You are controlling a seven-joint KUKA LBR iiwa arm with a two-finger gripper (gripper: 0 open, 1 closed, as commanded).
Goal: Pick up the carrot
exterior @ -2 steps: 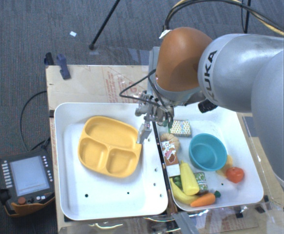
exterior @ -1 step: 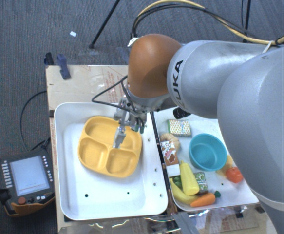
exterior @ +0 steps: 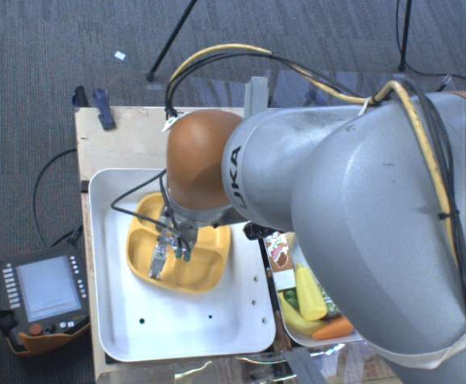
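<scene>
While the gripper (exterior: 167, 254) hung open over the yellow tray (exterior: 209, 272), the carrot (exterior: 333, 329) lay at the right bin's (exterior: 290, 330) front edge.

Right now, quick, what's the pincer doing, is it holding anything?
Pincer: down over the yellow divided tray in the left bin; open or closed cannot be told. The carrot lies in the right bin, apart from it.
</scene>
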